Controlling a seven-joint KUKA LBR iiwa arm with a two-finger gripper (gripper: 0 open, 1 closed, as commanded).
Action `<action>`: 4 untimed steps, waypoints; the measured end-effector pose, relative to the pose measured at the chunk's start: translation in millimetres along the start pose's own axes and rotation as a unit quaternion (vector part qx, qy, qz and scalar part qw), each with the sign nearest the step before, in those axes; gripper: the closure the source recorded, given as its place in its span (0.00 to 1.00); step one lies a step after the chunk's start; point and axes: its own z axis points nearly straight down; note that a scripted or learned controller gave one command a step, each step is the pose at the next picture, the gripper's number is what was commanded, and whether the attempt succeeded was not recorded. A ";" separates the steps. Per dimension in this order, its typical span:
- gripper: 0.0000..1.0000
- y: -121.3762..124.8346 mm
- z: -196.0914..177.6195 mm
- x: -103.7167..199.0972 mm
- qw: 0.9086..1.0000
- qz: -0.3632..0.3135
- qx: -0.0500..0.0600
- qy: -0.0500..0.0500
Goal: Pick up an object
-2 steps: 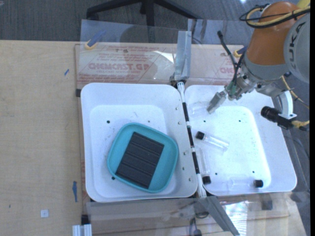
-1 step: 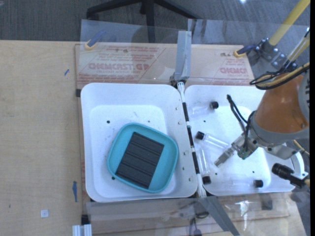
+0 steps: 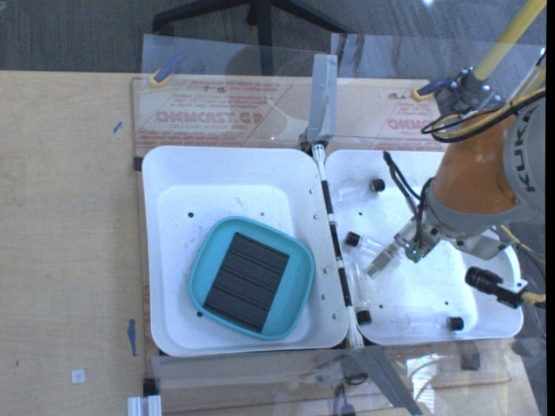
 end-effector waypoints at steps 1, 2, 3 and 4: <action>0.00 76.3 -81.7 2.4 1.000 -0.031 0.001 0.000; 0.00 47.0 8.4 -36.0 0.999 -0.040 0.000 0.000; 0.00 -3.5 10.7 -31.8 0.999 -0.054 0.001 0.001; 0.00 -55.9 -2.0 -4.3 0.997 -0.078 0.001 0.002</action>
